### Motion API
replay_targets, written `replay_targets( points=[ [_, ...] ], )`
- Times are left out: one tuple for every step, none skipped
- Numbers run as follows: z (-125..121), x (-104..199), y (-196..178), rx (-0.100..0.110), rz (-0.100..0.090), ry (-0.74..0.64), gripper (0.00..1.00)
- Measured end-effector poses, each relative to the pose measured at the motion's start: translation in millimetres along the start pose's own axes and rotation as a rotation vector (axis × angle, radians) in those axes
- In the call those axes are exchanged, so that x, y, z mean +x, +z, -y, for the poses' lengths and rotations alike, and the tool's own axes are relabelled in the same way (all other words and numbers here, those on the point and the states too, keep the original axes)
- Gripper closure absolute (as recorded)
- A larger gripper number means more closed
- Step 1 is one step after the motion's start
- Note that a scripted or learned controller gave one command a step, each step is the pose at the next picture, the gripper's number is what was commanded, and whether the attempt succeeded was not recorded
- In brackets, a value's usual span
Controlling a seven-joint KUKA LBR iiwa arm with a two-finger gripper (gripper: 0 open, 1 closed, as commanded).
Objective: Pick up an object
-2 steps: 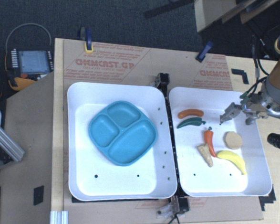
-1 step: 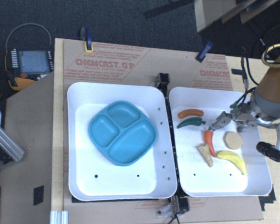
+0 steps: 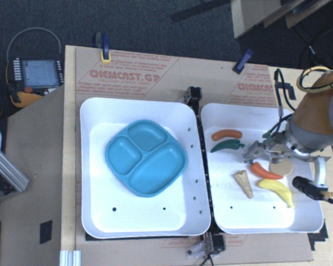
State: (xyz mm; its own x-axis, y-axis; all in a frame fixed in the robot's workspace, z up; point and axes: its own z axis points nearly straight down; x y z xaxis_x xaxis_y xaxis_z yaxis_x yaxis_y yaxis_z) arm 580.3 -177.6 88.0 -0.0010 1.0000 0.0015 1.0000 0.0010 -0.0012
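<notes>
The gripper (image 3: pixel 257 154) sits low inside the right bin (image 3: pixel 229 211), reaching in from the right under the grey wrist and the orange band of the arm (image 3: pixel 315 114), and whether anything lies between its fingers cannot be told from up here; the metal tips are a small grey tangle and their spread is not readable. Right under and just beside those tips lies the orange carrot (image 3: pixel 266 172), slanting down toward the right, so close that touching or apart is too fine to call. A round beige piece (image 3: pixel 281 166) sits just beside the carrot, tucked against the wrist. Just below that, the yellow banana (image 3: pixel 277 190) curves toward the bin's right side, nearly touching the carrot's lower end. To the left of the banana, a tan cone-shaped piece (image 3: pixel 244 183) lies on the bin floor, point up toward the gripper. Further up and left, the dark green pepper (image 3: pixel 226 144) lies near the gripper's left side, and just above it rests the orange-red sausage (image 3: pixel 227 134), the two almost side by side. Across the divide, the left bin (image 3: pixel 93 210) carries a blue sectioned plate (image 3: pixel 146 157) in its middle, three compartments showing, well apart from all the action, and both bins rest on a brown board printed with red lettering (image 3: pixel 125 72)
</notes>
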Motion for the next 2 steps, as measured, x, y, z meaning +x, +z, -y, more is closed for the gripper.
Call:
replay_targets(
  points=[
    [0.1,-0.6,-12.0,-0.002,0.002,0.001,1.00],
    [-0.5,-7.7,-74.2,-0.009,0.005,0.002,1.00]
  ],
)
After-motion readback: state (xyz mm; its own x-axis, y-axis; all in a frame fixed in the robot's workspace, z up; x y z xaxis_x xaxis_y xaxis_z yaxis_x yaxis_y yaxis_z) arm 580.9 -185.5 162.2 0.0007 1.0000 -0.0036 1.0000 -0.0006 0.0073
